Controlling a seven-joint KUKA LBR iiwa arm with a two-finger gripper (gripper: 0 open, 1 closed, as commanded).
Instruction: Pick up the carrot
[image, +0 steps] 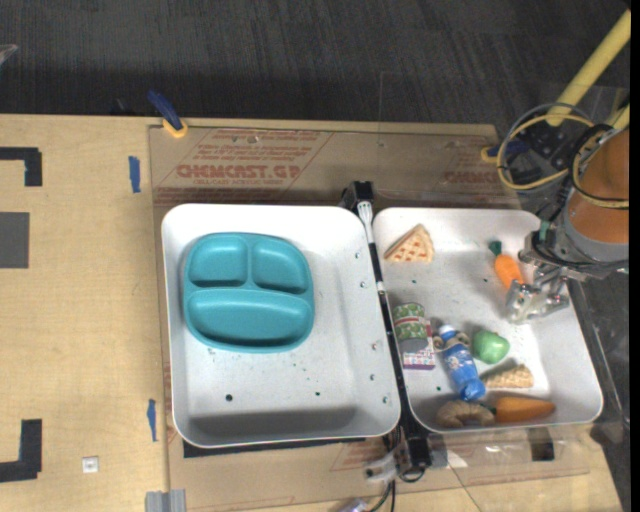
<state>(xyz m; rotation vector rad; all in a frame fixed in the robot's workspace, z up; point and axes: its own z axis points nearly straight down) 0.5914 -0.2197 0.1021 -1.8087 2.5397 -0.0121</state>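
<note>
Camera view: small carrot (508, 268) beside the gripper (532, 297), whose fingers' state I cannot tell; it looks light, rigid, slick—grip mid-body, across its width.

On my screen the table (80, 300) carries two white bins side by side. The left bin (270, 405) holds a teal divided plate (248, 291), lying flat toward its upper left. In the right bin (570, 375) I see a pizza slice (411, 246) near the upper left corner, a small printed can (412, 334) by the left wall, a blue bottle (459, 364) lying just beside it, and a green round fruit (491, 347) close to the bottle. A second wedge-shaped piece (512, 378) lies below the fruit. Blue tape marks (134, 173) sit on the table.
</note>
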